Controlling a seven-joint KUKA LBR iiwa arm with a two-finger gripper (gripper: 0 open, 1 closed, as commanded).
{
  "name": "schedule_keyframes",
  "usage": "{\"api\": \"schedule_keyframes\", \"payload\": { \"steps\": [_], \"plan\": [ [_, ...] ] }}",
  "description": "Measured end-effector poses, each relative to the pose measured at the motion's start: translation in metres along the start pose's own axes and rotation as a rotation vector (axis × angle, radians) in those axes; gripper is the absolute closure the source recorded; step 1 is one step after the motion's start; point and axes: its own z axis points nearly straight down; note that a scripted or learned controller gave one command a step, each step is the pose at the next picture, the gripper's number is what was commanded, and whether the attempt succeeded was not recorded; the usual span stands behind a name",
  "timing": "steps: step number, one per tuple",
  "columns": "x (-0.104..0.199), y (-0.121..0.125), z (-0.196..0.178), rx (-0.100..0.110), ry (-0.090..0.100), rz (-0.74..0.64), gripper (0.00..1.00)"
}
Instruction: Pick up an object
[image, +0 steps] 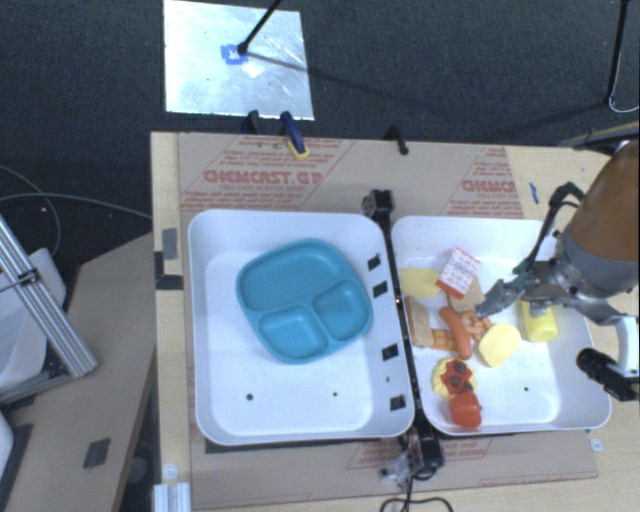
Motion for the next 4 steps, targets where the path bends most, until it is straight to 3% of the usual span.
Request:
{"api": "schedule_keyframes", "payload": {
  "steps": [1, 2, 3, 4],
  "plan": [
    [0.047, 0.024, 0.091, 0.016, 0.004, 0.002, 0.0],
    [0.051, -0.034, 0.015, 0.012, 0.002, 0.011, 0.0],
    [0.04, -0.034, 0.079, 0.018, 0.002, 0.011, 0.0],
    [0.046, -0.014, 0.12, 0.014, 0.002, 0.006, 0.0]
  ]
}}
